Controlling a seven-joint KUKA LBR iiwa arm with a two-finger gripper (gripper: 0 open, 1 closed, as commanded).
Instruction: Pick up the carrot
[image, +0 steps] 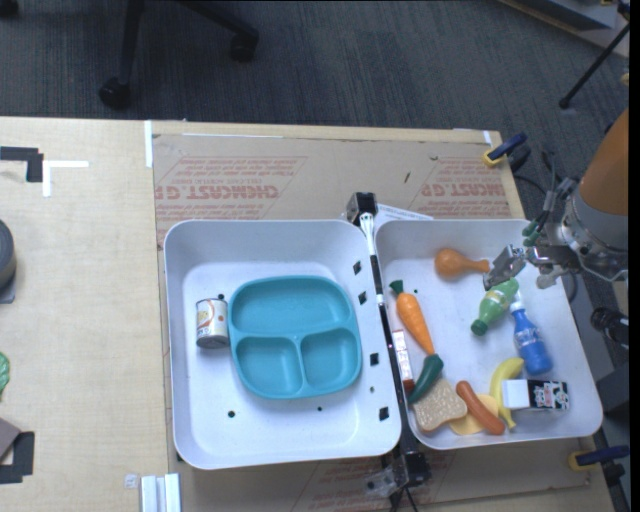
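The carrot (414, 320) is orange with a green top. It lies at a slant along the left side of the right bin (585, 370), close to the divider between the bins. My gripper (510, 264) hovers over the upper right part of that bin, just above the green bottle (495, 306) and to the right of an orange gourd-shaped toy (456, 263). It is well apart from the carrot, roughly a hand's width to its upper right. Nothing is visibly held.
The right bin also holds a blue bottle (532, 346), a banana (504, 376), a small carton (537, 396), a sausage (480, 407), a bread slice (438, 406) and a green vegetable (427, 375). In the left bin (190, 400) lie a teal divided plate (296, 335) and a can (211, 322).
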